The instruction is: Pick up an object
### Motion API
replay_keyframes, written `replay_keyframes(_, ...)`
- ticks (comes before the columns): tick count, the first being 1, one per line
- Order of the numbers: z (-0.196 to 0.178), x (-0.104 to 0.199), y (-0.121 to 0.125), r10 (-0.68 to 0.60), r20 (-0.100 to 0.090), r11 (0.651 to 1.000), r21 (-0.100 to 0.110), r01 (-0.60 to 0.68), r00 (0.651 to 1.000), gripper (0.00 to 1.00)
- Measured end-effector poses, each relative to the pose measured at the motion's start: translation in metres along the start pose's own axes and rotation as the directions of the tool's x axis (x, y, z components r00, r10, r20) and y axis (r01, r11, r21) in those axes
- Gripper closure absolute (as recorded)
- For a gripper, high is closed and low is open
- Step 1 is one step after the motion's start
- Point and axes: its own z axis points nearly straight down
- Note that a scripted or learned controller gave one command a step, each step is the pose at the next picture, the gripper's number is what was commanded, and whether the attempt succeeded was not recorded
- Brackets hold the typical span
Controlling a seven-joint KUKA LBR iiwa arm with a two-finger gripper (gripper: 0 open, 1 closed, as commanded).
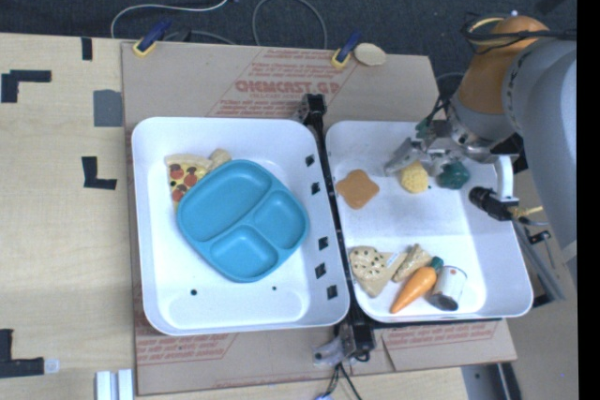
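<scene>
My gripper [419, 159] hangs low over the far part of the right bin [487, 244], below the arm's orange band [487, 70]. A small yellow lumpy object [413, 179] lies right under it, touching or nearly touching it. A dark green object [455, 174] sits just to the right of the yellow one. A tan round cookie-like piece [357, 189] lies to the left, near the bin's dividing wall. At the near end lie a carrot [413, 289], a cracker wedge [371, 267] and a small white and dark item [448, 286].
The left bin [155, 276] holds a blue divided plate [244, 218] and a pizza slice [186, 173] at its far left. Both bins rest on cardboard [281, 84] held by clamps. A tan oval object [370, 55] lies on the cardboard's far edge.
</scene>
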Motion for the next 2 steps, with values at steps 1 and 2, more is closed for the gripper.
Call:
replay_keyframes(1, -0.015, -0.001, 0.001, -0.001, 0.006, 1.000, -0.002, 0.001, 1.000, 1.00)
replay_keyframes(2, -0.066, 0.080, -0.016, -0.004, -0.001, 1.000, 0.005, 0.004, 1.000, 1.00)
